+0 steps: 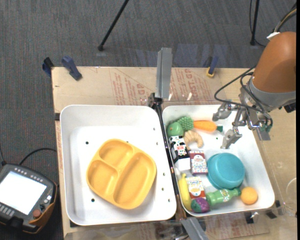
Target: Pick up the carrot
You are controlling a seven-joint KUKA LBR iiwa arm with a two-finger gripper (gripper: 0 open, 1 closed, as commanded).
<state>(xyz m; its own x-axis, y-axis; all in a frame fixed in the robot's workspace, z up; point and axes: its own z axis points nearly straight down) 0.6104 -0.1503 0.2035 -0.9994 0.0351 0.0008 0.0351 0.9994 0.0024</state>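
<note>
Just right of the carrot [205,125], which lies near the right bin's [266,176] back wall beside a bumpy green toy [186,122], the gripper [231,136] hovers with fingers spread, holding nothing. Best to shift left, straddle the carrot's narrow width, then descend and close.

no legible text, carton [198,162] labels blurred

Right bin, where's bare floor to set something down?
In the right bin, free floor lies along the right wall, between the hand, bowl and orange. The left side, from carrot down to banana, is packed.
</note>
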